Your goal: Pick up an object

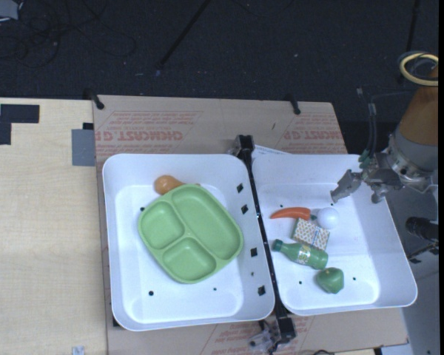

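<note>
In the right bin [377, 287] lie an orange-red carrot-shaped piece [291, 214], a white ball [328, 217], a checkered small box [311, 234], a green bottle [302, 254] and a green pepper [330, 279]. My gripper [361, 185] hangs over the bin's upper right part, a little above and right of the white ball. Its fingers stand apart with nothing between them. The left bin holds a green divided plate [189, 232] and an orange fruit [166, 184] by the plate's upper left edge.
A black divider [256, 228] runs between the two bins. Both bins rest on cardboard [170, 128] on a light wooden bench [37, 220]. The arm's orange band [422, 113] sits at the right edge.
</note>
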`<state>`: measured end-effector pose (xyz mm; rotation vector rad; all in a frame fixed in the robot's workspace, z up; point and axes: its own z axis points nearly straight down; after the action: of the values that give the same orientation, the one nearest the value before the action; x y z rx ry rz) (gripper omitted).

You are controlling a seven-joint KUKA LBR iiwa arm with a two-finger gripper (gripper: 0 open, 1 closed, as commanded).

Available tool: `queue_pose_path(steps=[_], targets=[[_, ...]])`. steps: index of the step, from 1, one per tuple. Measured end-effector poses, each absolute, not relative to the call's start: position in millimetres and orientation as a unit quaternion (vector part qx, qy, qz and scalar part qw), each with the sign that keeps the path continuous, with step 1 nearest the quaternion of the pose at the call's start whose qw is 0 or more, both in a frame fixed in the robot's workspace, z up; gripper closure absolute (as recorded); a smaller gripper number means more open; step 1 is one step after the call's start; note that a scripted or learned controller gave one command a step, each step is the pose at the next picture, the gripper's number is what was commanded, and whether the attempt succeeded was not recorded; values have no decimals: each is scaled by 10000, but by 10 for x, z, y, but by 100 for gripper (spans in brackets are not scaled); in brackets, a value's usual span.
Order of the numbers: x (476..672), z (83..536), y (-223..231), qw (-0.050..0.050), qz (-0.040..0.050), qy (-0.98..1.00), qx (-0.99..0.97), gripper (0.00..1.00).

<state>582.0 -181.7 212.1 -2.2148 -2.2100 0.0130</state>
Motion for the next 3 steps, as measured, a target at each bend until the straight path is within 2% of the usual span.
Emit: queue_pose_path(steps=[1,3], targets=[[5848,2194,-1820,6,4,-7070,-7072,0],[5784,1095,-1747,29,14,-7070,-7072,0]])
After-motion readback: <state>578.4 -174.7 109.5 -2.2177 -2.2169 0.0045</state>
